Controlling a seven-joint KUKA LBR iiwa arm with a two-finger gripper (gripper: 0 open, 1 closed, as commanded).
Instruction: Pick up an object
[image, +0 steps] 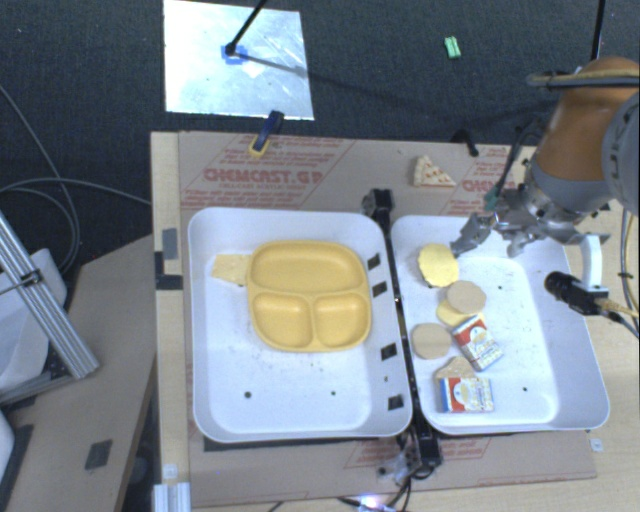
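We see the grey arm with its orange band (590, 110) entering from the right, bent down over the far right corner of the right bin (575, 375). Its gripper (497, 238) hangs above the bin's upper part with the two fingers spread apart and nothing between them: one finger (470, 238) points left toward a yellow round piece (437, 265), the other (524, 240) sits nearer the wrist. Below the yellow piece we note a cluster of tan discs (465, 297), and two small printed packets (480, 345), all resting on the bin floor near its left wall. The left bin (220, 400) holds a yellow divided tray (305, 295) with a pale flat slice (230, 267) at its left edge. A toy pizza wedge (433, 172) lies on the cardboard (330, 165) beyond the bins.
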